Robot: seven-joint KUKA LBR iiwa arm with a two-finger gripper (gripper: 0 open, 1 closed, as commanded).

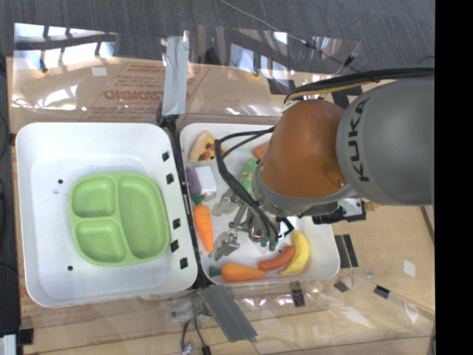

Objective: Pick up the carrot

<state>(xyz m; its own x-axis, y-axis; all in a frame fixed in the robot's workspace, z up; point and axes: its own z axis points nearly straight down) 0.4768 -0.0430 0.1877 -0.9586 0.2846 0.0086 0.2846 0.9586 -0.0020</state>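
The gripper (235, 237) hangs low in the right bin (325, 261), under the big grey and orange arm (332, 154). Its metal fingers (225, 246) look a little apart, with nothing between them.

The carrot (203, 226) lies just beside the gripper, at about 10 o'clock from it, along the bin's left wall. It points up and down the picture. Another orange thing (242, 273) lies at about 6 o'clock (maybe also a carrot, hard to tell).

To do this well, I think the gripper should slide left until it is over the carrot's fat middle. It should turn so the fingers go on the carrot's long sides, then go down and squeeze softly. The wall is close, so one finger needs room there.

The banana (298, 253) and the red pepper (277, 260) are at 4 o'clock. The green plate (118, 219) sits in the left bin (44, 146).
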